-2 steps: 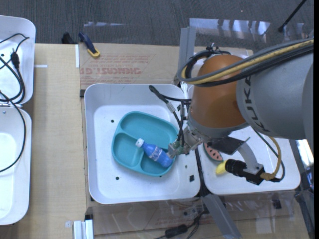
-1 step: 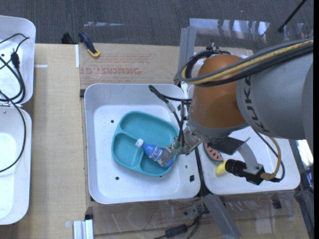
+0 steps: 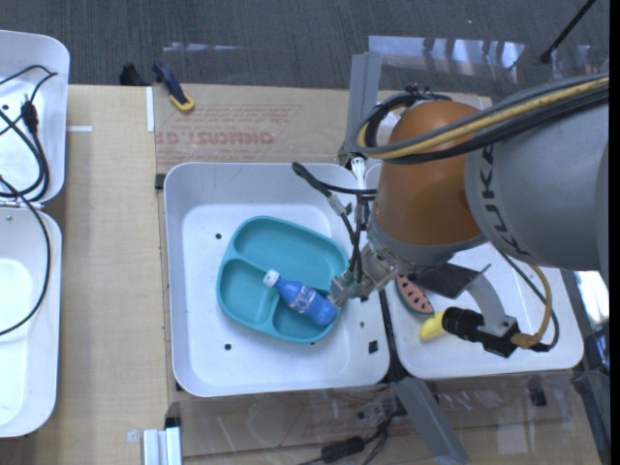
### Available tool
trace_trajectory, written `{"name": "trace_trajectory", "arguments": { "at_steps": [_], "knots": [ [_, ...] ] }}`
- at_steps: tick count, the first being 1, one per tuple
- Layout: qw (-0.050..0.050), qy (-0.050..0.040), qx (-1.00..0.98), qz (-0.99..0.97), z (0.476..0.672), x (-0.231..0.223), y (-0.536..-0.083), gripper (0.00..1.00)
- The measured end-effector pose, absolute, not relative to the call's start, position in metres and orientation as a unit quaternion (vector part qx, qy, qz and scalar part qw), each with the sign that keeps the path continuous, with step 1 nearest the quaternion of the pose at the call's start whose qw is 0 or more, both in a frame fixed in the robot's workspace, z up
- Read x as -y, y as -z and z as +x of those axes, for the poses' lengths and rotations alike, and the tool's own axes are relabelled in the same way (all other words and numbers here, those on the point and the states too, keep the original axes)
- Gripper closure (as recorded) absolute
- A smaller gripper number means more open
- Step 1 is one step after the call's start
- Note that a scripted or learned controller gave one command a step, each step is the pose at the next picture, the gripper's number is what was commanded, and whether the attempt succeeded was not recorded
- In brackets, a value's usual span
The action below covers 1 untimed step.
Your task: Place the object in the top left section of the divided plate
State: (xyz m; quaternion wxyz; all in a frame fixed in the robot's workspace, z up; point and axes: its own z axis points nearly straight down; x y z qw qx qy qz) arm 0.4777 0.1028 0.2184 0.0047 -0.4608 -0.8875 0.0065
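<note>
A teal divided plate [image 3: 254,260] lies in the left white bin [image 3: 194,260]. A small clear bottle [image 3: 303,298] with a blue label and a white cap rests on its side on the plate. Its cap points up-left at the middle ridges, and its body lies over the lower right section. My gripper [image 3: 349,287] hangs at the plate's right rim, right at the bottle's base end. The large orange and grey wrist above hides much of it.
In the right bin [image 3: 542,356] lie a watermelon-slice toy [image 3: 415,294] and a yellow banana-like piece [image 3: 432,327] beside black cabling. A further white tray [image 3: 29,260] with black cables stands at the far left. A blue-and-yellow clamp [image 3: 172,87] sits on the bench behind.
</note>
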Motion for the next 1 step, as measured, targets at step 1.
{"name": "trace_trajectory", "arguments": {
  "at_steps": [1],
  "knots": [
    [0.005,-0.0065,0.887,-0.461,0.4777,-0.1030,-0.2184,0.00]
  ]
}}
